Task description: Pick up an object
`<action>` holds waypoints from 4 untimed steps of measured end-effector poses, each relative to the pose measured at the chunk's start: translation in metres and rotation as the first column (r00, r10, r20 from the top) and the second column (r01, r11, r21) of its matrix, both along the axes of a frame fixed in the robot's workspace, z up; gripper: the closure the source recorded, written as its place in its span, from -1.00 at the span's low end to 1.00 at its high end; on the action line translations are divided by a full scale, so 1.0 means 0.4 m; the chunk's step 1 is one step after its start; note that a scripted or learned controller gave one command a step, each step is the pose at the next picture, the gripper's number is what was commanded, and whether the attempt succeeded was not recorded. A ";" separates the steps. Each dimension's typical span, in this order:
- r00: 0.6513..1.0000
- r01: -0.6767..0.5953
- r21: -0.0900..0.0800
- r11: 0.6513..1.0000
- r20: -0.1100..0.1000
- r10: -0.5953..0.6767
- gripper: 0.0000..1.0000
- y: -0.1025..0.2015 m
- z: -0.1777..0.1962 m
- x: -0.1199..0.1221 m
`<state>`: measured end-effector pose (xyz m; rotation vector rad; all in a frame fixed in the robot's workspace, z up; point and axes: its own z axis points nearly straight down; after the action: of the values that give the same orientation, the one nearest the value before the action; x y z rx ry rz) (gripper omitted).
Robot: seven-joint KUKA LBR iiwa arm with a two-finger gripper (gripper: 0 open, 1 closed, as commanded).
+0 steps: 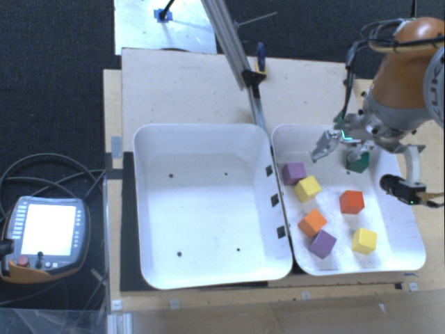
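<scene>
The right white bin [410,245] holds several small blocks: a purple one [293,172], a yellow one [307,188], a red one [352,202], an orange one [312,223], a second purple one [322,243] and a second yellow one [364,241]. A dark green block [359,162] lies near the bin's back. My gripper [340,151] hangs over the back of this bin, just left of the green block. It is open, with bare bin floor showing between its fingers. The right finger partly hides the green block.
The left white bin [149,186] stands beside the right one, with their rims touching. A slanted metal pole [229,33] runs down to the bins' shared back corner. A teach pendant [42,239] lies off the bench at the far left.
</scene>
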<state>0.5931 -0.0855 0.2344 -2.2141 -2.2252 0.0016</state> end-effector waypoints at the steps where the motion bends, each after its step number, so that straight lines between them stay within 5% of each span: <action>1: 1.000 0.001 0.000 1.000 0.004 -0.001 -1.00 0.000 0.005 0.002; 3: 1.000 0.002 -0.001 1.000 0.000 -0.002 -1.00 -0.007 -0.212 0.027; 4: 1.000 0.002 -0.004 1.000 0.016 -0.002 -1.00 -0.009 -0.293 0.038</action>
<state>0.6083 -0.0892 0.1172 -2.2255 -2.2331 -0.0120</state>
